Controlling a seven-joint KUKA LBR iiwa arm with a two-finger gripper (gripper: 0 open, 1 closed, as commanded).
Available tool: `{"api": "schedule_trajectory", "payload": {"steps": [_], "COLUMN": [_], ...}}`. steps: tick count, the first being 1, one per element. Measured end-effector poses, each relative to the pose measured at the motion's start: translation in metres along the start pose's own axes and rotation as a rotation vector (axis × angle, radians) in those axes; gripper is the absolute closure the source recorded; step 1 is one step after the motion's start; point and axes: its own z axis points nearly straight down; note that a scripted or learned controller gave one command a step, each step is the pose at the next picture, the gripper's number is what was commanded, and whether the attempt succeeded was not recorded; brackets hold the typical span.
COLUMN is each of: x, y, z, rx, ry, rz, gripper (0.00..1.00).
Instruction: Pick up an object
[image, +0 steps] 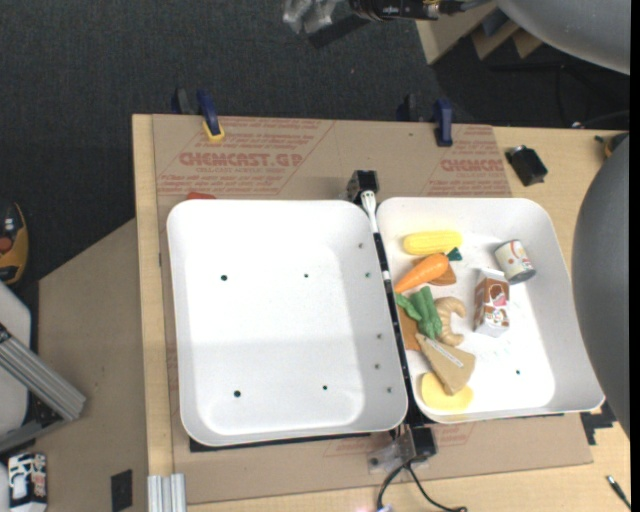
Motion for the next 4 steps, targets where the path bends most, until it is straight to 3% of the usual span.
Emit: {"api": "schedule_trajectory", "payload": {"steps": [1, 2, 4], "x": [-0.001, 0.0, 0.001], "y": [-0.076, -0.072, -0.071], "z": [0.158, 0.137, 0.116], "rx": [0.026, 0.003, -0.002], "ry": [-0.006, 0.0, 0.0], "rz": [0.004, 0.002, -0.001], "gripper": [1.0, 1.0, 1.0]}}
